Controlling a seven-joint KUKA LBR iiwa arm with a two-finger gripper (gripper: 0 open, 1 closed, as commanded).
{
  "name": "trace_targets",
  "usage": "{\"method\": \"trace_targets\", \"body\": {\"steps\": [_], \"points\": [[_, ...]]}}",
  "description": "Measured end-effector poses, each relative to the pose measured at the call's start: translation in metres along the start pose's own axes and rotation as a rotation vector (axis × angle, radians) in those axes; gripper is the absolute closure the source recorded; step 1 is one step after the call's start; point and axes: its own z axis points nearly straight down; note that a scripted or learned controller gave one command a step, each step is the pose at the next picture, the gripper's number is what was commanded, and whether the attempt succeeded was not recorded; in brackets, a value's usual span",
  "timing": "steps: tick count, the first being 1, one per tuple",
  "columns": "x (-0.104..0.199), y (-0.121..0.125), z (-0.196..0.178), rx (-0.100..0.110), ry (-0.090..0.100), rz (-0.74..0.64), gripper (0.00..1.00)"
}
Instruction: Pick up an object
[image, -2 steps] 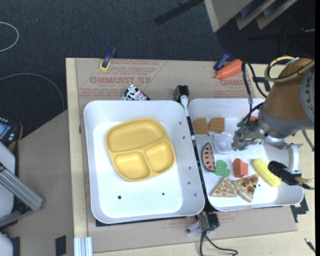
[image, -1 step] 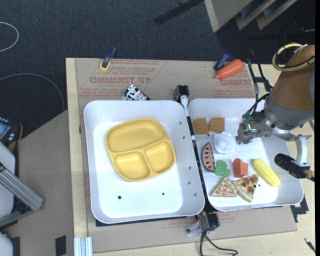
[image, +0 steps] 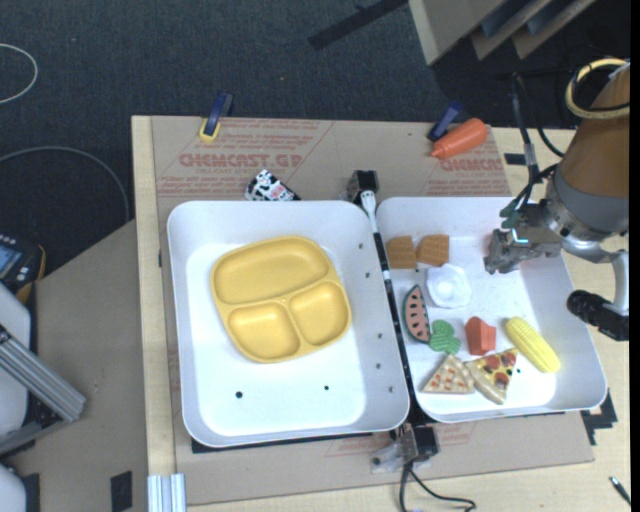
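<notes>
Hand (image: 503, 250) over right bin (image: 570, 300), toy food below.
Can't tell hand's opening or hold. Corn (image: 532, 343) near front right, well apart from hand; likely light, hard, slick plastic — grip across its narrow middle.

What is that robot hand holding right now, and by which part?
Nothing that I can see. The hand hovers over the right bin, above a bare patch near its top right, apart from the toy corn and the other toy food.
</notes>
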Motion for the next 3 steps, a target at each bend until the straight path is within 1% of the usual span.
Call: {"method": "trace_targets", "body": {"steps": [1, 2, 3], "points": [[0.051, -0.003, 0.011, 0.009, 0.005, -0.004, 1.00], [0.101, -0.012, -0.008, 0.004, 0.004, -0.005, 1.00], [0.099, -0.013, -0.007, 0.007, 0.003, 0.000, 1.00]]}}
